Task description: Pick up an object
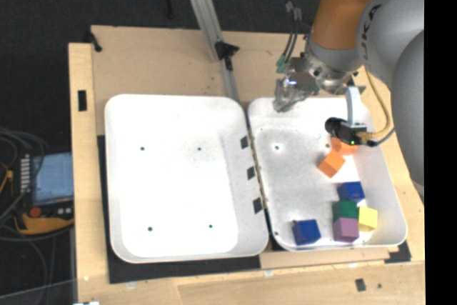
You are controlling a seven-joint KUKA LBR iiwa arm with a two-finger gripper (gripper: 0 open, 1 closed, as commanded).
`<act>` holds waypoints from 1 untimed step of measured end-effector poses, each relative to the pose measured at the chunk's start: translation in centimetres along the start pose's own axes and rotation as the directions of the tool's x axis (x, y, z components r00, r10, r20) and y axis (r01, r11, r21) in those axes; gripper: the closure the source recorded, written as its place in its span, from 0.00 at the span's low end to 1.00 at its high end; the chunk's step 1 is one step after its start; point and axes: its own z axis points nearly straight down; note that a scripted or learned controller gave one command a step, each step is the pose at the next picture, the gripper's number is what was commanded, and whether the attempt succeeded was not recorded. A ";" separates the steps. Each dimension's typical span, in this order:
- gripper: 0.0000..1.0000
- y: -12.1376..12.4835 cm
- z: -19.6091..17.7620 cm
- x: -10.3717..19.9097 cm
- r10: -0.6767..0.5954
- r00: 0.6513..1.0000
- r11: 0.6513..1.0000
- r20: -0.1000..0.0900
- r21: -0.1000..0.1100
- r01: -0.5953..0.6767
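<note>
Fingers hang over the right bin's far left corner; whether they're spread or pressed together, I can't tell. No readable writing anywhere. Orange block lies well apart, toward the arm

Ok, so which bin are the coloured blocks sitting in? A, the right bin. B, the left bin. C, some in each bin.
A: the orange block, two blue blocks, and the green, purple and yellow ones all lie inside the right bin; the left bin shows none.
</note>
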 end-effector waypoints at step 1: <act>1.00 1.6 -0.3 5.2 -0.001 1.000 1.000 -0.001 -0.003 0.001</act>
